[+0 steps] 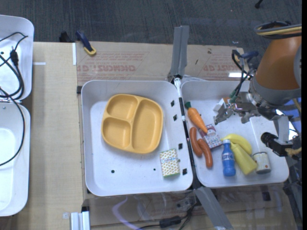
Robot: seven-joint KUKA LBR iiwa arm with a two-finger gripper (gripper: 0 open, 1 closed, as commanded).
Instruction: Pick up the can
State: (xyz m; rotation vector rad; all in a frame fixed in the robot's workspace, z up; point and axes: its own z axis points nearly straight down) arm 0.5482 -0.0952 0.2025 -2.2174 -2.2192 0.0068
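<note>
Setting: a cardboard-topped bench over dark carpet, bearing two shallow white bins side by side, the left bin and the right bin.

Arm: the grey KUKA arm with its orange band reaches in from the right, its gripper hanging over the upper middle of the right bin.

Pincer: whether it is released or clenched cannot be told from this slant; nothing is seen between its tips.

Can: a small can, pale-sided with a dark end, lies on its side in the right bin's lower right corner, just beside the yellow bottle.

Key relation: the can lies below and to the right of the gripper, well apart, with the banana and bottle between them; its long axis appears to run roughly left to right.

Materials: the can looks like smooth, rigid metal, rounded and liable to roll; its neighbours are glossy plastic, including a blue bottle, a carrot and sausages.

Left bin: a matte yellow divided plate and a small patterned box.
</note>
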